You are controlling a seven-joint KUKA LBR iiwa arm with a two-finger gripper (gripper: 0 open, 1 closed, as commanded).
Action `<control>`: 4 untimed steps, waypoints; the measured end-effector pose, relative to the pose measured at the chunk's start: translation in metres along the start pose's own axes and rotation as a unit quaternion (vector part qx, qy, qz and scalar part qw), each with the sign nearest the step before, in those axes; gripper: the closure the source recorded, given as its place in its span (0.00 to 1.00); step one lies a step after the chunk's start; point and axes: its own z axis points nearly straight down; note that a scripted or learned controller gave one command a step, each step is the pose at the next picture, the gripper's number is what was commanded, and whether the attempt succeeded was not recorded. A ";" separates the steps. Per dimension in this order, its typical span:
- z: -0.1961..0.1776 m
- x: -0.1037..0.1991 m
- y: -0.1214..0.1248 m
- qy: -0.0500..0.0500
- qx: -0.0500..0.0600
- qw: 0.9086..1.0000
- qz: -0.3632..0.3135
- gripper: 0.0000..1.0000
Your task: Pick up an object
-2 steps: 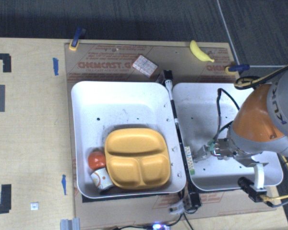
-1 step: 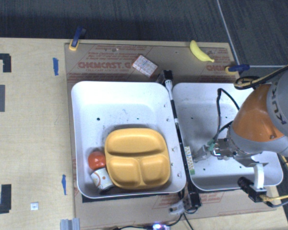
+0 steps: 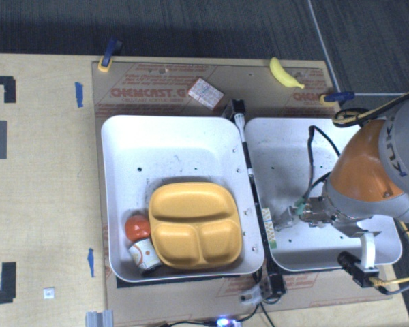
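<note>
Bins come first: two white ones side by side, the left bin [image 3: 123,182] and the right bin [image 3: 279,148]. One grey arm [image 3: 375,169] with an orange band covers part of the right bin. One yellow divided tray [image 3: 194,223] lies in the left bin, half hiding one orange-and-white toy [image 3: 140,240] against its left edge. One yellow banana [image 3: 285,73] rests on the cardboard beyond. The gripper [image 3: 290,216] hangs low in the right bin; whether it is spread or pinching, I cannot tell.

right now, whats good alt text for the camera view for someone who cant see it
A grey and orange robot arm reaches from the right into the right white bin, its gripper low over the bin floor. The left white bin holds a yellow divided tray and a small orange and white object beside it.
</note>
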 end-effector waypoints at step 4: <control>0.000 0.000 0.000 0.000 0.000 1.000 0.000 0.00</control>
